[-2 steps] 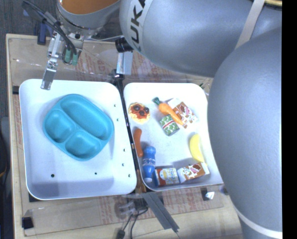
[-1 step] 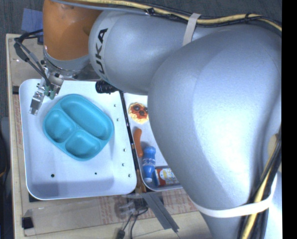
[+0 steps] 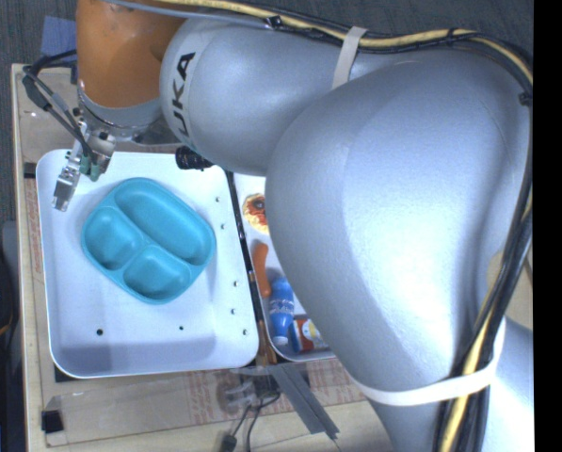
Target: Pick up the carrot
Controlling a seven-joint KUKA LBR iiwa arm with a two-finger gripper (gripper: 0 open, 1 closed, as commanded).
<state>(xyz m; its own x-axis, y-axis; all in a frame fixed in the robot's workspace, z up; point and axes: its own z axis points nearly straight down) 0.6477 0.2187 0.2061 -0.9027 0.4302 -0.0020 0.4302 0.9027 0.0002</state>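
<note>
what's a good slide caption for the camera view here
KUKA arm reaches across two white bins, its gripper above the left bin beside a blue divided plate.

Single fixed camera above the bench, angled down at a slant. Left bin (image 3: 139, 347) sits fully in frame with a blue divided tray (image 3: 149, 238) in it; right bin (image 3: 290, 351) is mostly covered. The arm (image 3: 375, 186) enters from frame right, very close to the lens, taking up much of the picture.

Dark grey carpeted floor (image 3: 17, 17) around pale wooden bench (image 3: 22, 111) — even, soft light.
</note>
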